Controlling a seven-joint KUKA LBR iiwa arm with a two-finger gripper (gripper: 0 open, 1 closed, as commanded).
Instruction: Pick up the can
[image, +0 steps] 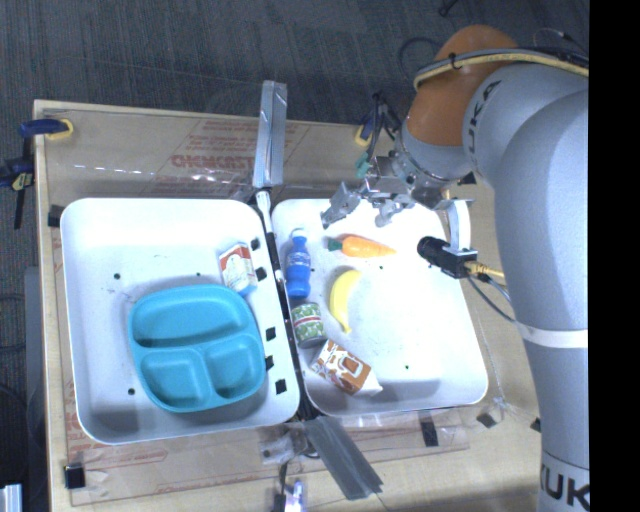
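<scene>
1. The can (307, 323) lies in the right bin (440, 345), against its left wall.
2. From the can: bottle (297, 263) just above, banana (343, 298) to the right, carton (343, 368) below.
3. The gripper (366, 203) hovers well above the can, near the carrot (366, 245), fingers spread, holding nothing.

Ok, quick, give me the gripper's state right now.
Gripper: open, holding nothing, hovering over the far end of the right bin near the carrot; the can lies untouched by the divider.
</scene>
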